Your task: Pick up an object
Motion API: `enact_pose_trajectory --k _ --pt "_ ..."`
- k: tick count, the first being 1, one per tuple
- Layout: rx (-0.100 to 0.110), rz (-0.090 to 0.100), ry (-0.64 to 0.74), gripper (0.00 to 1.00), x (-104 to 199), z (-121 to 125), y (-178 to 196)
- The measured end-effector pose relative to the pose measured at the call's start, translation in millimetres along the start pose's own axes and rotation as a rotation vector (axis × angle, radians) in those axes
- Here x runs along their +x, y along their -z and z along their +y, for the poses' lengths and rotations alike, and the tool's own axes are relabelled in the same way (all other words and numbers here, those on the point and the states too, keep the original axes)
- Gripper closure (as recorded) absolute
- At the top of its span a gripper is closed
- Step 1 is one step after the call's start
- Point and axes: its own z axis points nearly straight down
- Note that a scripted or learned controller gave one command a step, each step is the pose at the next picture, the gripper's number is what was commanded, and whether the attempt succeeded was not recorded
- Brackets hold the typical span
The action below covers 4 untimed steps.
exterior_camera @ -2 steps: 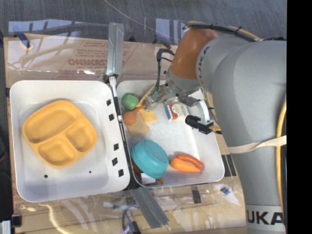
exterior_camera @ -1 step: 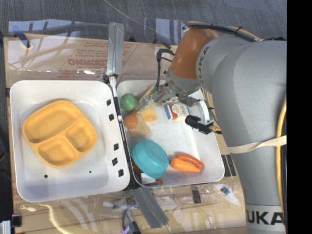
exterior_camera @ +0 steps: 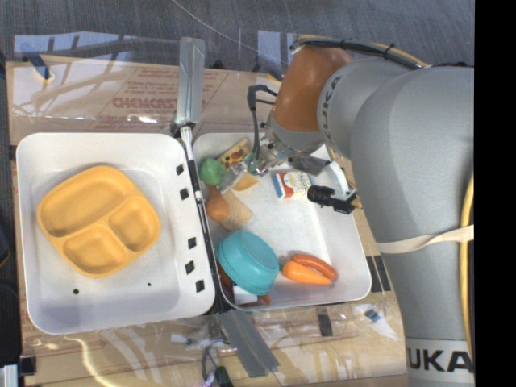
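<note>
The arm (exterior_camera: 387,135), grey with an orange band at the wrist, enters from the right and bends down over the far part of the right bin (exterior_camera: 348,252). The left bin (exterior_camera: 48,297) sits well to the left of the fingers and carries a yellow divided tray (exterior_camera: 98,218), apart from every other item.

The gripper (exterior_camera: 256,164) hangs low at the far left area of the right bin. Whether its fingers are open or closed cannot be told; they are small and merge with the clutter beneath them. No object can be confirmed between them.

Items noted in the right bin, by position from the fingers:
- A teal bowl (exterior_camera: 247,261), tilted, well toward the near side.
- An orange carrot (exterior_camera: 306,273) and a red sausage-shaped piece (exterior_camera: 314,262), touching each other, at the near right, just beside the bowl.
- A small white carton with red and blue print (exterior_camera: 292,185), just to the right.
- A tan, bread-like piece (exterior_camera: 235,209), near side, slightly left.
- A yellow patterned piece (exterior_camera: 236,152), just beside the fingers on the far left.
- A green ball (exterior_camera: 212,171), a short way left.
- A brown rounded item (exterior_camera: 217,209), left and nearer, touching the tan piece
</note>
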Motion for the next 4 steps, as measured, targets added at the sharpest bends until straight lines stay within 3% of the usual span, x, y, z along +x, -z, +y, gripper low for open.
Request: enact_pose_trajectory --k 1,3,4 --pt "0.008 0.003 0.261 0.00 1.7 -0.9 -0.4" --pt "0.008 0.003 0.262 0.00 1.8 -0.9 -0.6" --pt "-0.015 -0.008 0.286 0.00 16.9 -11.9 0.1"
